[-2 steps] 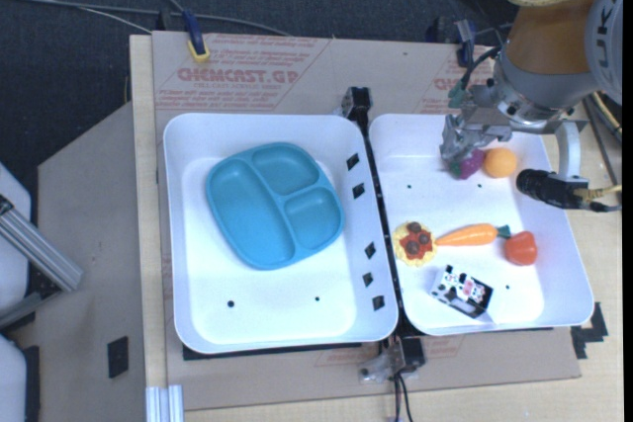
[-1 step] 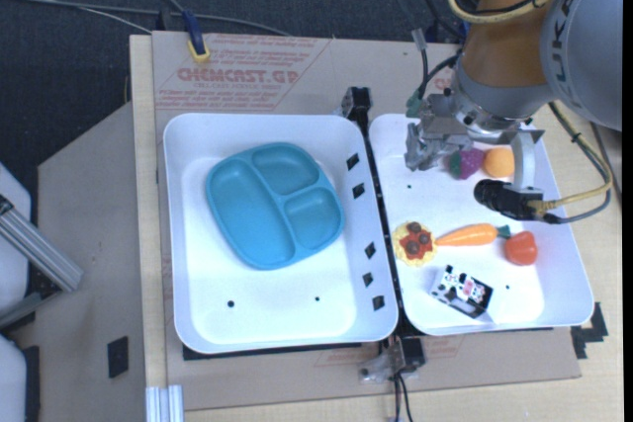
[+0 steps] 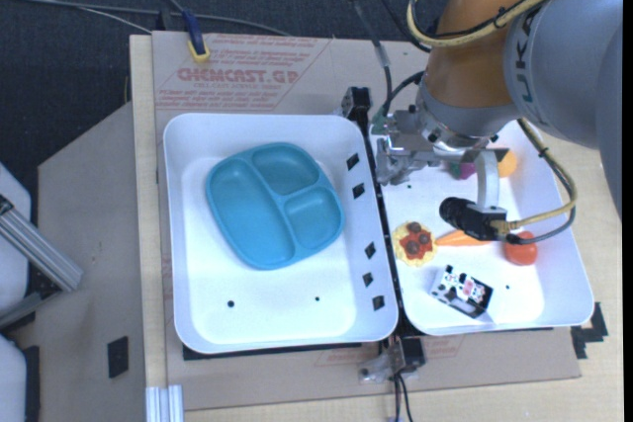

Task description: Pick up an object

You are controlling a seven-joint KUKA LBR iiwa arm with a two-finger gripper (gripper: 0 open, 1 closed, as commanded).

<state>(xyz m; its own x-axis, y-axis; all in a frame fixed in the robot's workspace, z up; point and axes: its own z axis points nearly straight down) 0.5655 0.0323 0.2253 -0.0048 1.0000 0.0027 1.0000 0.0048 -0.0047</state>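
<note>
My gripper [image 3: 396,161] hangs over the far left part of the right bin [image 3: 564,296], close to the wall between the two bins. Nothing shows in its grasp. Toys lie in that bin. A round yellow pizza toy [image 3: 413,243] lies just in front of the gripper, with an orange carrot [image 3: 461,237] to its right. A red-orange tomato [image 3: 521,252] lies further right. A white and black patterned block [image 3: 463,292] sits near the front edge. A small purple piece [image 3: 463,170] and a yellow-orange piece [image 3: 505,162] peek out from under the wrist.
The left bin [image 3: 198,301] holds a blue divided plate [image 3: 275,203]. The grey arm with its orange band [image 3: 485,15] covers the back of the right bin. Cables run across the dark floor behind the bench.
</note>
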